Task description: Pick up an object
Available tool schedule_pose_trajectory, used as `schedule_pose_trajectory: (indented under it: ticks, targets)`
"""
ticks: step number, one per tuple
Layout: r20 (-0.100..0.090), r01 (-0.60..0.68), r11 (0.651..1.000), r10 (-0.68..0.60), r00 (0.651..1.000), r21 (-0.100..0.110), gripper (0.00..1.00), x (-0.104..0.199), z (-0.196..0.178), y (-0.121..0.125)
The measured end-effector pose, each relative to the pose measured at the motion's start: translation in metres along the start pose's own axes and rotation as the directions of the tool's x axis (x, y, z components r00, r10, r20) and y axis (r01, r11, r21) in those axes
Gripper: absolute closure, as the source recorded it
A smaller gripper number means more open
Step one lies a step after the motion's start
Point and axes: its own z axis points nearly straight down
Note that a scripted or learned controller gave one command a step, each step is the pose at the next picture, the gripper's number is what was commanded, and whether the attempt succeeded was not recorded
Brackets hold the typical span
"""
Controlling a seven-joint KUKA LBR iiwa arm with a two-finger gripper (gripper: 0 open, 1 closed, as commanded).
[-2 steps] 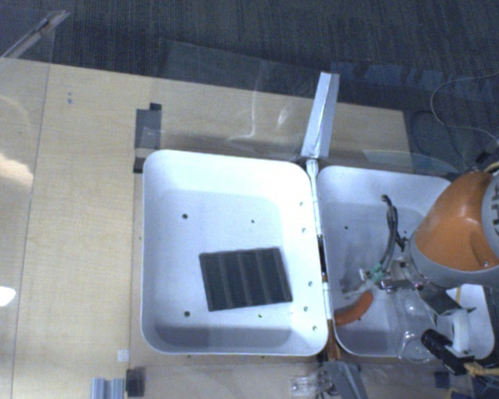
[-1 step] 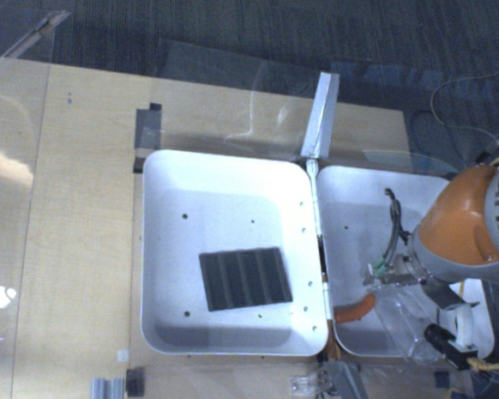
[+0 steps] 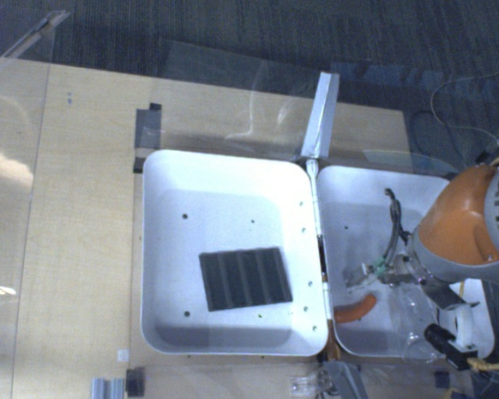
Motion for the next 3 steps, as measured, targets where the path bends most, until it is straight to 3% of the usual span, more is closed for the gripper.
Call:
schedule_pose_trajectory:
  ticks: [1, 2, 3]
  targets:
    - [-0.005, 0.043, 0.999, -0.042, 0.999, 0.012, 0.0, 0.005, 0.015, 0.068]
    - [-0.003, -0.024, 1.0, 0.024, 1.0, 0.014, 0.0, -0.007, 0.012, -0.013]
    - [0.0, -0.021, 1.0, 0.021, 1.0, 0.003, 1.0, -0.007, 0.0, -0.008]
